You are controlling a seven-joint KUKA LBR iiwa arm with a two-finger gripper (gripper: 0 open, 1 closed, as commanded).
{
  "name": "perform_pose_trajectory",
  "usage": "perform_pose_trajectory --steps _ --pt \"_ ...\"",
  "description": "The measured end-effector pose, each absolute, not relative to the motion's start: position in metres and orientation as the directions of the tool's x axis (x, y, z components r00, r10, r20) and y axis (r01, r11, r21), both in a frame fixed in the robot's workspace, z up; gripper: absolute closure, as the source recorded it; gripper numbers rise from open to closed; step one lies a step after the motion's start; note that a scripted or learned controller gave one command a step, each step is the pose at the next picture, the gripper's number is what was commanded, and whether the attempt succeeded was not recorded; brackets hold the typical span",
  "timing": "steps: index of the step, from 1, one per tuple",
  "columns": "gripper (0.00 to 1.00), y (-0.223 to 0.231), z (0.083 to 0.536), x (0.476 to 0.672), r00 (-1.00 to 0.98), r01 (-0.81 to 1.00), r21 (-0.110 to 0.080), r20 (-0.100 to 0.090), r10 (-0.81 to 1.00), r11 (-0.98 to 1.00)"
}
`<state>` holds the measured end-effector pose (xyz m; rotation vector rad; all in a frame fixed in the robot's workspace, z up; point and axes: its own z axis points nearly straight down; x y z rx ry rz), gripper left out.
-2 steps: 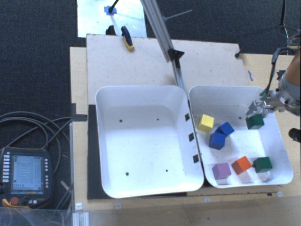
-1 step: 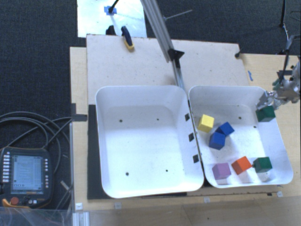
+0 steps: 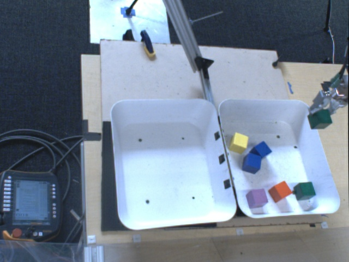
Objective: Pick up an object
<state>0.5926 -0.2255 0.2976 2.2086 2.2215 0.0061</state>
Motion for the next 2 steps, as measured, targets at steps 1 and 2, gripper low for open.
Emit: perform_pose_trajectory --steps 1,2 --pt "1.00 -0.171 0.282 0.596 -0.010 1.000 0.001 0.001 1.000 0.010" --pt "1.00 -0.119 0.287 0.590 -0.011 1.000 0.001 0.002 1.000 0.011"
